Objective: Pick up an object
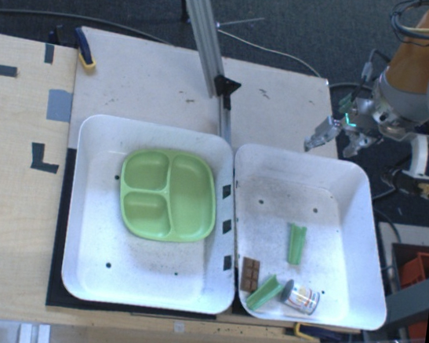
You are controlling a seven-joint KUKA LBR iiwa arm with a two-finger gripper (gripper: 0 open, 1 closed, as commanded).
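Nearest the camera, along the front wall of the right bin (366,220), four small things are being shown. A brown chocolate bar (250,274) is lying flat in the front left corner, close to the wall shared with the left bin. Just beside it, a green block (263,292) is lying at a slant, and its upper end is close to a small jar (301,298), which is resting on its side. Further back, near the middle of the same bin, a second green piece (296,243) is lying lengthwise, apart from the other three.

In the left bin (89,189), a green divided plate (168,195) is seated flat near the middle, with three compartments turned upward. Nothing is being carried in those compartments.

Beyond the bins, a pale board (148,78) is covering the bench, and a metal rail (205,29) is crossing it at a slant toward the junction of the two bins. A blue and yellow clamp (85,49) is lying at the board's far left corner.

At the far right, the gripper (332,134) is being held beyond the back rim of the right bin, well apart from all the things. Nothing is seen between its fingers; whether the jaws are released or clenched cannot be told.
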